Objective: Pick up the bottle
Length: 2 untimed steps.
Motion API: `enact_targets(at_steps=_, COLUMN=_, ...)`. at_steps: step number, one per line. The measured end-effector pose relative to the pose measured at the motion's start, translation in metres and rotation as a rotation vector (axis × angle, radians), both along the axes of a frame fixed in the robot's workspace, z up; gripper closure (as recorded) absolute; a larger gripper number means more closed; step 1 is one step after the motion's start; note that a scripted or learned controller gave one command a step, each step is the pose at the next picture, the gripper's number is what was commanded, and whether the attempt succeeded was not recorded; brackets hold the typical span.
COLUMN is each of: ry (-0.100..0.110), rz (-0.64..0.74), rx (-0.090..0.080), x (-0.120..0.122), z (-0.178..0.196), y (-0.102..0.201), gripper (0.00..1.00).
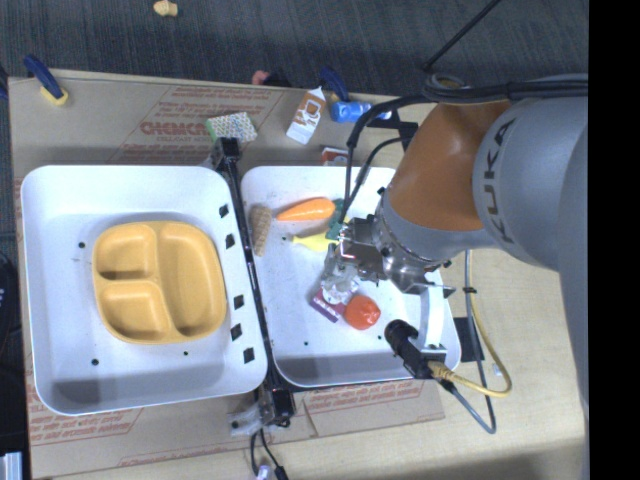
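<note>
I read the step in hand as the approach to grasp. The arm (480,188) reaches in from the right of the frame, and the gripper (343,260) hangs over the middle of the right bin (300,363). The bottle (335,293) lies just below it in the frame: clear, with a dark purple label at its lower left. The gripper tip is at or just above the bottle's upper end. I cannot tell whether it is touching the bottle, how far it is opened, or whether it has hold of anything, since the wrist blocks that detail.

Next move, as I judge it: settle the tip squarely over the bottle body, close, then lift straight up. The red ball (362,313) lies against the bottle's lower right side, so the close needs to avoid catching it.

Contents:
- Right bin: bottle at centre; red ball beside it; carrot (305,209) toward the top; banana (312,242) just under the carrot; brush (261,226) at the left wall.
- Left bin (50,298): one yellow tray (158,280) with three compartments, lying centre left; nothing lies in the compartments
</note>
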State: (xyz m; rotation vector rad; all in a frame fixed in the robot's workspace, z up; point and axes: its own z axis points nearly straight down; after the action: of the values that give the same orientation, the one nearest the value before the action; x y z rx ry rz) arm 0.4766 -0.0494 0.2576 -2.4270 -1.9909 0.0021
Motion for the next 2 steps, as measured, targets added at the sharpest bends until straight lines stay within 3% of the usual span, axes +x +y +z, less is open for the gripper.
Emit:
enact_targets(at_steps=1, ry=0.003, rz=0.337, rx=0.002, x=-0.001, z=-0.067, y=0.004, gripper=1.00)
enact_targets(at_steps=2, ry=-0.001, rz=0.301, rx=-0.001, x=0.000, z=0.025, y=-0.016, gripper=1.00)
